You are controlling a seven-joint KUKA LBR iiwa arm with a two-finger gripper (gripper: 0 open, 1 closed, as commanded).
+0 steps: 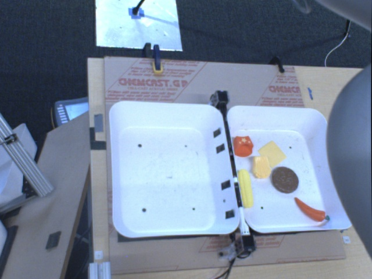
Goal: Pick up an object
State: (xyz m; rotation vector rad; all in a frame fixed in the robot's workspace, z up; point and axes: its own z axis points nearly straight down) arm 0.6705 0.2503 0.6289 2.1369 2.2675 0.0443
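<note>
Two shallow white plastic bins sit side by side on a tan cardboard sheet w/ red print (157,81) that covers the tabletop (96,156). Left white bin (163,214) and right white bin (279,124) meet at a centre seam w/ small black clips along it. All the small objs lie in the right bin, toward its left and middle. A red-orange chunky plastic piece (243,146) is near the seam, upper part of the bin. Just right of it is a pale yellow flat square slice (271,153), tilted like a diamond. Below that, a small yellow block (261,167) touches or nearly touches the slice; can't tell which. A brown round disc like a cookie (285,179) lies just right of the block. A long yellow piece like a corn cob (246,188) lies along the seam wall, lengthwise. An orange-red chilli-shaped piece (310,209) sits near the bin's lower right corner, apart from the rest. The grey robot arm (349,138) looms blurred at the right edge, above the right bin's side. End effector state: can't tell, no fingers discernible. A silvery sheet (138,16) lies on the dark floor beyond the tabletop.
</note>
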